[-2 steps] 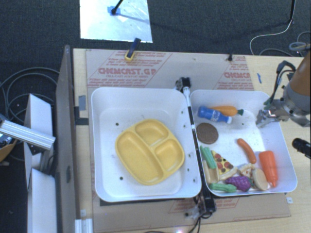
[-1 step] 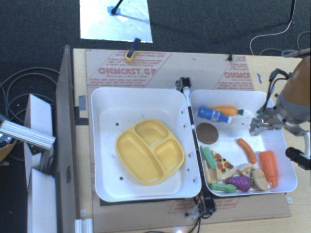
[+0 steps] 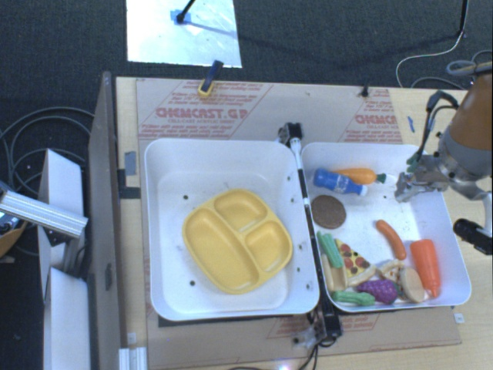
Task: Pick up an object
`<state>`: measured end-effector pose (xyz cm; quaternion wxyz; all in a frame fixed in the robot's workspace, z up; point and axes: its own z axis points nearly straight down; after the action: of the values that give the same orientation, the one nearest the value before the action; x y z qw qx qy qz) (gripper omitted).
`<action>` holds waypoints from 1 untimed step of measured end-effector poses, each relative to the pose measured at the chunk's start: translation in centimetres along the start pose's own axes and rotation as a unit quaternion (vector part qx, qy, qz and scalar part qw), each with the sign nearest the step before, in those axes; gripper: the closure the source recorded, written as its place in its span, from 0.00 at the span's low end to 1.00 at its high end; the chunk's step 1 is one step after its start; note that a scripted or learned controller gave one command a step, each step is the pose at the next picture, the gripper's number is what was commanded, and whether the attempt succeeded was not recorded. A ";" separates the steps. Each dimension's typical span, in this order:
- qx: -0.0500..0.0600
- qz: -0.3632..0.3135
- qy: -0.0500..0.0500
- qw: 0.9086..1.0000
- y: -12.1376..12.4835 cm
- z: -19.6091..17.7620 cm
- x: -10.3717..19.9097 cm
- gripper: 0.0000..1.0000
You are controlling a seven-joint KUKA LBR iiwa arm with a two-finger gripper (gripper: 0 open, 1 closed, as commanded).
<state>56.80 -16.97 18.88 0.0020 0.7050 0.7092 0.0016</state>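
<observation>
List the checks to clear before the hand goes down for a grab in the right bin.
1. Hand over the right bin, near its far right corner: ok.
2. Hand free of load, nothing seen in it: ok.
3. Target below it: not ok; bare floor there, the blue bottle lies to its left.
4. Sausage and carrot lie apart, easy picks: ok.
5. Near corner crowded, grapes against other toys: not ok.
6. Finger opening: cannot tell.
</observation>
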 end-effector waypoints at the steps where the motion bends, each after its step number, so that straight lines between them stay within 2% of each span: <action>1: 0.003 0.000 0.000 1.000 2.6 5.3 0.3 1.00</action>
<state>59.47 -16.68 13.55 0.0001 0.7052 0.7090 -0.0002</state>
